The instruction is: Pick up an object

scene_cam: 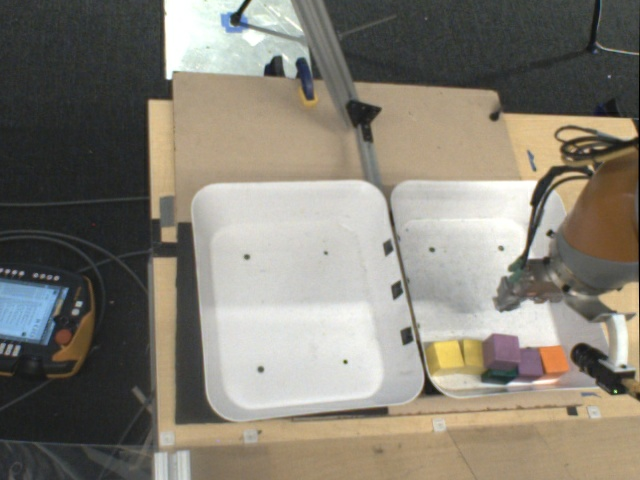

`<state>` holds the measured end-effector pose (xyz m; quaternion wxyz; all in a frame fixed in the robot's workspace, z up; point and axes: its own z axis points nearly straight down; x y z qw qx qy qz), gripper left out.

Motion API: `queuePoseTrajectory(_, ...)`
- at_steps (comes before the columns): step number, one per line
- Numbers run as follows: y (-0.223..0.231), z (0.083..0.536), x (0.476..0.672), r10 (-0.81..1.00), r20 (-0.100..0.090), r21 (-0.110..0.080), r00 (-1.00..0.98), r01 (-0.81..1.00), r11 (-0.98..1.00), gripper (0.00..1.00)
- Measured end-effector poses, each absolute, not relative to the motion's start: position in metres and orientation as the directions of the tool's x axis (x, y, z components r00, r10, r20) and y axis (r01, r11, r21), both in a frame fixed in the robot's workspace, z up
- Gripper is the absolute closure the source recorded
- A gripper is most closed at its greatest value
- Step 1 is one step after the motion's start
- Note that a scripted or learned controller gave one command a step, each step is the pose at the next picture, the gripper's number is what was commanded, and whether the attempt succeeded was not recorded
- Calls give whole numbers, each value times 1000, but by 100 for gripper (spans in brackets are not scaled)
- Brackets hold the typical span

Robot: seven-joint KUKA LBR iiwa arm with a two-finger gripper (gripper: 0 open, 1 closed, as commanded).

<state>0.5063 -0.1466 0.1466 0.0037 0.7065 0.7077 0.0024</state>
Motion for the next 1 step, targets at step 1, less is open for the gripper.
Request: queuePoseTrajectory(1, -147, 146, 506, 1000, -2, 8, 0, 1000, 0, 0)
